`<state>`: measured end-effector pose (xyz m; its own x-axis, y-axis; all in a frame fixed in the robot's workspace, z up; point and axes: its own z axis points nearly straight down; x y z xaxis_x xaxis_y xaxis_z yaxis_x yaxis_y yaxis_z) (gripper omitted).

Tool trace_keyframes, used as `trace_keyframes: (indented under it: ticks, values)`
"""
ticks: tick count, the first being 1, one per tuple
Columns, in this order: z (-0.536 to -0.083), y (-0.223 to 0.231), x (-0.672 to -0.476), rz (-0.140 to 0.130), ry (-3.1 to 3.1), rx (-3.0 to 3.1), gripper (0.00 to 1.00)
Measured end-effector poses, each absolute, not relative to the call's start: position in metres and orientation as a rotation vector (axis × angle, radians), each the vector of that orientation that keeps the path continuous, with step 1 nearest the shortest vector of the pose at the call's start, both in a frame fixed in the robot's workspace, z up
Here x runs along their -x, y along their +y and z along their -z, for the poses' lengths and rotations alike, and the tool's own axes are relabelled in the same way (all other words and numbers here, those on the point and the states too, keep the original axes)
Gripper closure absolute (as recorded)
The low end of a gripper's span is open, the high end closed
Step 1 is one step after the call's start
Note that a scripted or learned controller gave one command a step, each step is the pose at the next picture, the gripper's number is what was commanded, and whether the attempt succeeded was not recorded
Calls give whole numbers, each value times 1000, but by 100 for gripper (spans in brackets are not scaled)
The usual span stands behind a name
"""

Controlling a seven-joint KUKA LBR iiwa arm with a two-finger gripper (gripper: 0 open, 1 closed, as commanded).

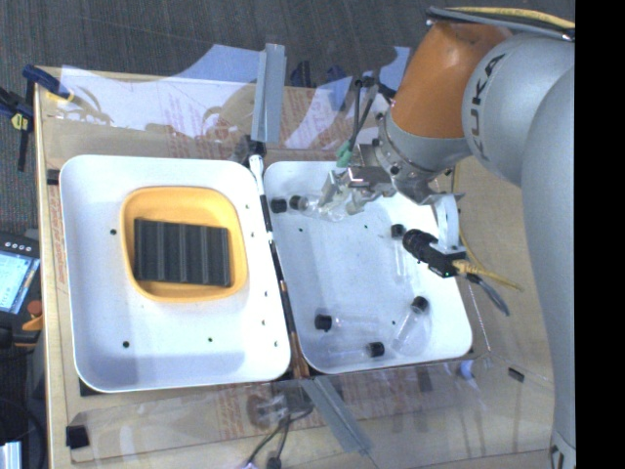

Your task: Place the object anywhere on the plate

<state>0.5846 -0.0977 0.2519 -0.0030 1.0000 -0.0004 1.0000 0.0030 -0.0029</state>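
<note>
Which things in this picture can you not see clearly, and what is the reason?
- Gripper, camera view: small and partly under the arm's wrist; whether it holds anything is unclear.
- Clear objects with black caps in the right bin: transparent and too small to identify.
- Dark ribbed block on the yellow plate: its material is unclear.

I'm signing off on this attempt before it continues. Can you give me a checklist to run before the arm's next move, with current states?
1. Yellow plate sits flat in the left bin: ok.
2. Plate's middle free for a drop: not ok, a dark ribbed block lies there.
3. Pincer over the right bin, near its far edge: ok.
4. Object held in the pincer: cannot tell.
5. Clear vials with black caps lying loose in the right bin: ok.
</note>
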Motion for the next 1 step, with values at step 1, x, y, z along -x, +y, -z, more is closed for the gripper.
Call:
trace_keyframes:
  ticks: [1]
  values:
    - [-213, -68, -622, -4, -2563, 1810, 100]
